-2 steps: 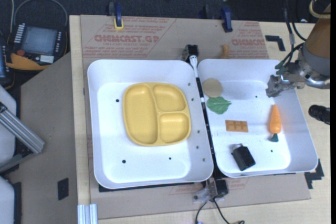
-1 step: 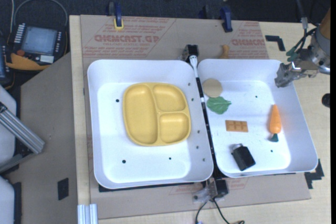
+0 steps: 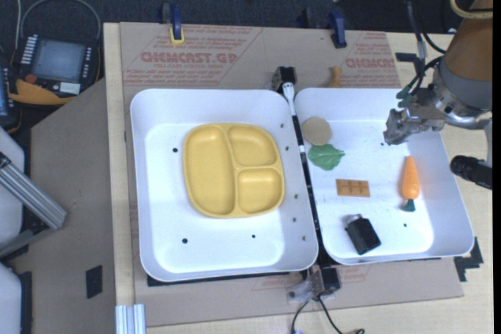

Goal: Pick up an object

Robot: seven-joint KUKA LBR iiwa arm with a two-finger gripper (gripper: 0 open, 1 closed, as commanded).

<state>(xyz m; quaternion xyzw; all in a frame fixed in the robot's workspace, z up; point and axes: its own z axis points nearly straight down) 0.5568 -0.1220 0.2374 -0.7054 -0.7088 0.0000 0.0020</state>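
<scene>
I see the gripper [image 3: 397,129] over the right bin [image 3: 446,242], near its upper right part, with the arm [image 3: 470,66] coming in from the right edge. The view is too small and dark at the tip, so I cannot tell the jaw state, and I see nothing clamped in it. It sits above bare white bin floor, apart from every object there.

Right bin contents from my view:
- carrot [image 3: 409,178], orange with a small green end, lying roughly upright in the frame, just below and to the right of the gripper. Closest object to it, but not touching.
- brown rectangular block [image 3: 352,187], flat on the floor, left of the carrot, about mid-bin.
- green leaf-shaped piece [image 3: 326,156], near the bin's left wall, above the brown block.
- tan round disc [image 3: 316,130], just above the green piece, touching or nearly touching it; I can't separate the two.
- black object [image 3: 362,235], tilted, near the bottom edge of the bin, below the brown block.

The left bin [image 3: 156,246] holds a yellow divided plate [image 3: 232,168] with three compartments, sitting roughly at its centre.

Both bins sit side by side on a cardboard sheet [image 3: 235,55] with red print, held by two blue clamps [image 3: 175,18] along the top edge.
</scene>
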